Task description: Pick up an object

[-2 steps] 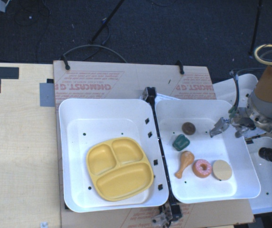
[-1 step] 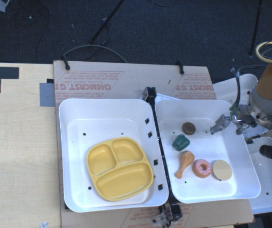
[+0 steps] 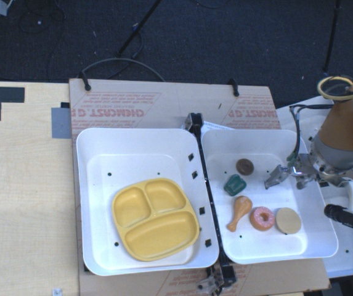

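- In the camera view we see a dark carpet floor at the top, and below it a pale wooden bench (image 3: 22, 190) that carries a brown cardboard sheet (image 3: 164, 106) with red printed letters.
- On the cardboard stand two shallow white bins side by side: the left bin (image 3: 96, 159) and the right bin (image 3: 321, 242), with a black divider strip between them.
- In the left bin lies a yellow plate (image 3: 156, 217) with three compartments, a little turned, toward 5 o'clock from the bin's centre.
- In the right bin we count five small objects. A brown round piece (image 3: 244, 166) lies near the centre, and a dark green piece (image 3: 235, 184) is just beside it at 7 o'clock.
- A toy chicken drumstick (image 3: 240, 212) lies at 6 o'clock from the green piece, with its thin end pointing to 7 o'clock.
- A pink donut (image 3: 262, 217) lies just beside the drumstick at 3 o'clock, and a tan round cookie (image 3: 288, 221) is close to the donut, again at 3 o'clock.
- The arm comes in from 3 o'clock, and its gripper (image 3: 277, 177) is over the right bin, at 3 o'clock from the brown piece and apart from it.
- We cannot tell if the gripper is apart or together; we see no object in it.
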